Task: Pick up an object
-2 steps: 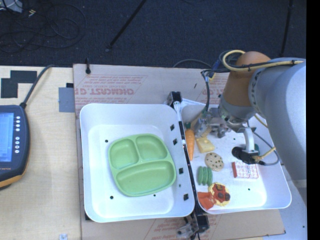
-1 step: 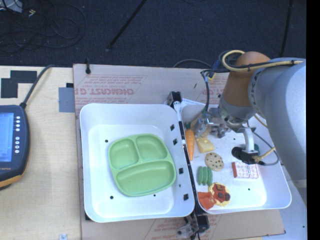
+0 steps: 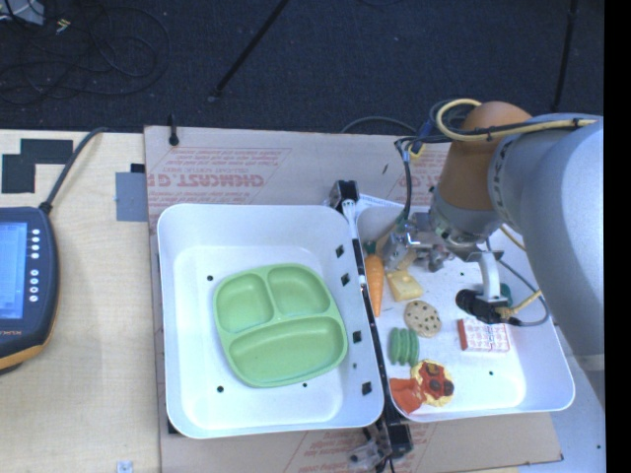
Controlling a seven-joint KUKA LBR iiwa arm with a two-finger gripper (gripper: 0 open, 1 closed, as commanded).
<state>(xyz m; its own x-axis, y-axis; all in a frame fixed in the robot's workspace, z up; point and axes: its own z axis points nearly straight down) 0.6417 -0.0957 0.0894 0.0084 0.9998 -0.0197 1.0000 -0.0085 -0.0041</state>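
Two shallow white bins sit side by side on a sheet of brown cardboard (image 3: 258,173) that covers the bench. Red print on the cardboard, upside down from this camera, reads "CHEMCAST". The left bin (image 3: 187,264) holds a green divided plate (image 3: 279,325) with three compartments.

The right bin (image 3: 537,387) holds the small toy foods. Taking the spotted cookie (image 3: 422,317) as the landmark: a yellow cheese wedge (image 3: 403,285) lies just up and left of it, an orange carrot (image 3: 374,282) lies further left against the bin's divider wall, a green pea pod (image 3: 402,346) lies just below-left, a pizza slice (image 3: 424,384) sits lower still near the front rim, and a red-and-white printed card (image 3: 484,337) lies to the right; its print is too small to read.

The claw (image 3: 414,247) hangs above and slightly left of the cookie, close over the cheese wedge. Whether it is wide or narrow cannot be told, since its tip is lost among metal parts. A black handheld pendant (image 3: 22,286) with a lit screen rests far left of the cookie.
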